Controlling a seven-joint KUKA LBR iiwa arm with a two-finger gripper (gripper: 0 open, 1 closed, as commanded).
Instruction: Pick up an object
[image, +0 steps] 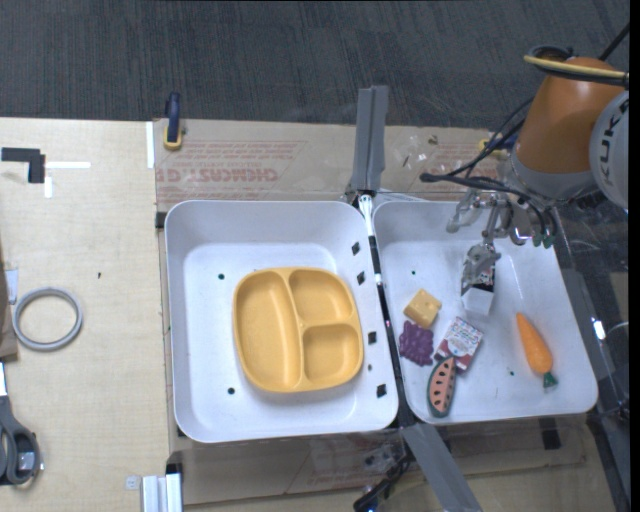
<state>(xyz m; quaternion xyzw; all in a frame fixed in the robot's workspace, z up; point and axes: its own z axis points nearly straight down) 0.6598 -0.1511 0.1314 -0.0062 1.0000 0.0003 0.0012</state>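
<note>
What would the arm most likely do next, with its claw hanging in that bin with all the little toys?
Probably a short slide toward the cheese cube before lowering. The gripper hangs above bare floor of the right bin, with nothing seen between its fingers. The cheese cube lies just beside it toward the divider, standing apart from the purple grapes, so it seems the easiest thing to take.

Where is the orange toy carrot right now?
The orange toy carrot lies in the right-hand white bin, near its right wall, to the right of the small patterned card and below-right of the gripper.
</note>
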